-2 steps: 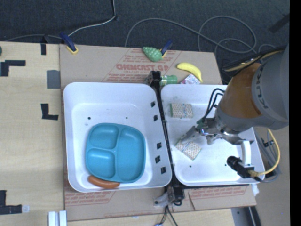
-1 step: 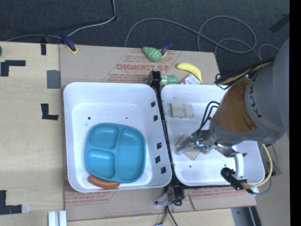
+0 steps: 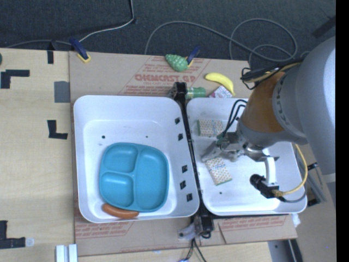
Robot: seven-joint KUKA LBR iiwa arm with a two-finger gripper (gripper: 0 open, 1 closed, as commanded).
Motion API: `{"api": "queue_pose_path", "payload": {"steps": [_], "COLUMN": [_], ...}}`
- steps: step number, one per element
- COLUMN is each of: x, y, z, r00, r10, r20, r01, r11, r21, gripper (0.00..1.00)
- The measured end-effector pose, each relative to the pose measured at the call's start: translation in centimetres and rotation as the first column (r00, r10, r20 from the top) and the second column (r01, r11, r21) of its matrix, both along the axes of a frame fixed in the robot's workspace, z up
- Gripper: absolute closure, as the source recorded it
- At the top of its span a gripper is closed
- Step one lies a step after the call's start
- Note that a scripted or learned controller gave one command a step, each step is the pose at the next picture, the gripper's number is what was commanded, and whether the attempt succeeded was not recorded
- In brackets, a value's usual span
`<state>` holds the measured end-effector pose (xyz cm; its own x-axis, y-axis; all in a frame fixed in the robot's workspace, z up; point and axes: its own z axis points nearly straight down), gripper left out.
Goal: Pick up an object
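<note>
Nothing is seen pinched by the claw point(image 3: 214, 153), lowered in the right bin point(image 3: 283, 203) beside a patterned packet point(image 3: 219, 171) (finger state cannot be told), so lifting is judged undone.

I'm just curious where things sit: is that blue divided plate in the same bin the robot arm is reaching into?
No. The blue plate lies in the left bin, while the gripper is over the right bin.

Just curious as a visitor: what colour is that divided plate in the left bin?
The divided plastic plate is light blue, seen in the camera view from above.
</note>
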<state>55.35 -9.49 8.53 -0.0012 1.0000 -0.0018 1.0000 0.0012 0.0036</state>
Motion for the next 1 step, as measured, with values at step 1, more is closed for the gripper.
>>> {"api": "queue_pose_path", "payload": {"steps": [1], "x": [4.42], "y": [-0.72], "z": [0.08], "r00": [1.0], "r10": [0.0], "r20": [0.0], "r01": [0.0], "r11": [1.0], "r21": [0.001], "gripper": [0.0]}}
